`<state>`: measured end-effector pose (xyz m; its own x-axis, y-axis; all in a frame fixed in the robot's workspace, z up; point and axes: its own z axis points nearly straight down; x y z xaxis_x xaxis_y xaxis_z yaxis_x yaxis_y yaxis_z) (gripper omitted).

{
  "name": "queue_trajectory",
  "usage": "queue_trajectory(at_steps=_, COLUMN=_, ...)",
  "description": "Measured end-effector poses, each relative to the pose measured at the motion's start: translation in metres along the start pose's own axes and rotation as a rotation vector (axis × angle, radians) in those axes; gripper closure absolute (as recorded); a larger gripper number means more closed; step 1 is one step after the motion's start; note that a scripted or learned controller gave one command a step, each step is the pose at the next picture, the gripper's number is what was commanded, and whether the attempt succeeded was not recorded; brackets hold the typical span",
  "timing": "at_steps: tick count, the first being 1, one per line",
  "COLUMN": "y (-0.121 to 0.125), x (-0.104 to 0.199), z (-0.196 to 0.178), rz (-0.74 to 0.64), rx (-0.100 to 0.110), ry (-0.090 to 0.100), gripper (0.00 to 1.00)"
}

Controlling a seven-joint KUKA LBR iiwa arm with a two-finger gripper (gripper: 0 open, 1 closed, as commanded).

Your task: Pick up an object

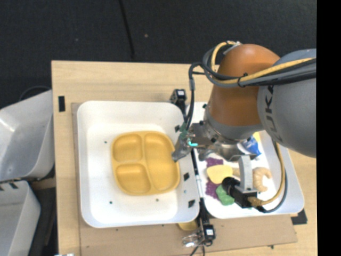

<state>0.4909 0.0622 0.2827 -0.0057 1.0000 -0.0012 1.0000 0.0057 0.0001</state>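
The likeliest things to pick lie in the right bin (294,199), under the arm: one yellow piece (217,173), one purple piece (213,159), one green piece (224,195) and one tan piece (261,179); the yellow one sits at about six o'clock from the wrist. The gripper (226,152) is buried beneath its own bulk; whether it is spread, closed or holding anything I cannot tell. At nine o'clock, one yellow divided tray (145,161) lies in the left bin (96,196).

Bench surface: pale wood, bearing two white bins.

The wooden bench (122,76) carries two shallow white bins set side by side, edges nearly touching. The left bin (90,159) sits squarely on the wood, a bare strip showing along its far and left sides. The right bin (290,196) lies largely beneath the arm; its near right corner is visible.
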Motion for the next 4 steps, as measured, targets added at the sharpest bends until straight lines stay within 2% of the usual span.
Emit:
queue_trajectory(at_steps=1, y=0.001, x=-0.001, z=-0.010, rz=-0.006, rx=-0.001, ry=0.000, gripper=1.00)
queue_trajectory(at_steps=2, y=0.001, x=-0.001, z=-0.010, rz=-0.006, rx=0.000, ry=-0.001, gripper=0.00)
queue_trajectory(at_steps=3, y=0.002, x=-0.001, z=-0.020, rz=-0.015, rx=-0.001, ry=-0.001, gripper=1.00)
queue_trajectory(at_steps=4, y=-0.001, x=-0.071, z=-0.104, rz=0.011, rx=-0.010, ry=-0.001, gripper=1.00)
